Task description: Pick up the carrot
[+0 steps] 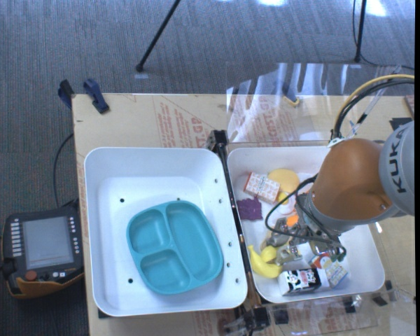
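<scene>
My arm (pixel 357 180) enters from the right of the camera view and bends down over the right bin (pixel 374 261). Its orange band covers much of that bin's centre. My gripper (pixel 297 240) sits below the band, low inside the right bin, amid looped black cables. The wrist and cables screen it, so I cannot tell how it is set.

Carrot: a small orange piece (pixel 291 222) shows just left of the gripper body, close beside the cables. It may be the carrot, but it is too small and too covered for me to be sure. I cannot tell whether the gripper touches it.

Right bin contents, as visible:
- A yellow banana (pixel 263 263) lies near the front-left corner, just left of the gripper.
- A black-and-white milk carton with a cow pattern (pixel 299 279) lies at the front wall, below the gripper.
- A purple item (pixel 250 208) lies near the left wall.
- A small patterned box (pixel 262 186) lies toward the back, touching a round yellow item (pixel 285 180).
- A small red-and-white pack (pixel 330 266) lies right of the carton.

Left bin (pixel 98 187): holds a teal divided plate (pixel 173 246) with three compartments, lying flat.

Off the bench, at the left, a teach pendant (pixel 42 247) rests on the floor.
</scene>
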Controlling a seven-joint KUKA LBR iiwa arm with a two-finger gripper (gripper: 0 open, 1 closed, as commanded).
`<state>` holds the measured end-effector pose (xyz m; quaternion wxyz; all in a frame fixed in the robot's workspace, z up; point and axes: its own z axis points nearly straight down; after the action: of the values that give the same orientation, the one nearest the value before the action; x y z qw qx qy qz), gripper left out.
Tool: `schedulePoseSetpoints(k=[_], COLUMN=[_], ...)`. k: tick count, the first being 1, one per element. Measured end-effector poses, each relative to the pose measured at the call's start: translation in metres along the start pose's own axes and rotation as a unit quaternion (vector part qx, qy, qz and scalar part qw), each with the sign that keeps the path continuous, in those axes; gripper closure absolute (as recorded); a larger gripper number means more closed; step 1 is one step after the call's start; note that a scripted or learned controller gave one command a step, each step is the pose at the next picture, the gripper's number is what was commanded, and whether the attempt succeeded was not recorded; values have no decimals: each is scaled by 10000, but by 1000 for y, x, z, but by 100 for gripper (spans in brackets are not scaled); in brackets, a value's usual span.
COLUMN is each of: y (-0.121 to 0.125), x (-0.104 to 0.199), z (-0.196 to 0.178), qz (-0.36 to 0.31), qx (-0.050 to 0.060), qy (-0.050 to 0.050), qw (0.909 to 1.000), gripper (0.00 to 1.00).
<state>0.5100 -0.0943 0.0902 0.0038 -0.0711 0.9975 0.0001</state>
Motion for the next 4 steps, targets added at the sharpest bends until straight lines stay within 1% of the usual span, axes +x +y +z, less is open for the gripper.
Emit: schedulePoseSetpoints(k=[1,2,3,4], y=[53,-1,-25,-25], x=[-60,-11,-15,-15], z=[-102,-92,-1,-1], qz=[678,-369,-573,-575], qx=[-6,-7,-3,1], qy=[-29,36,-10,-18], qw=[9977,9993,9984,9983], gripper=[100,100,100,0])
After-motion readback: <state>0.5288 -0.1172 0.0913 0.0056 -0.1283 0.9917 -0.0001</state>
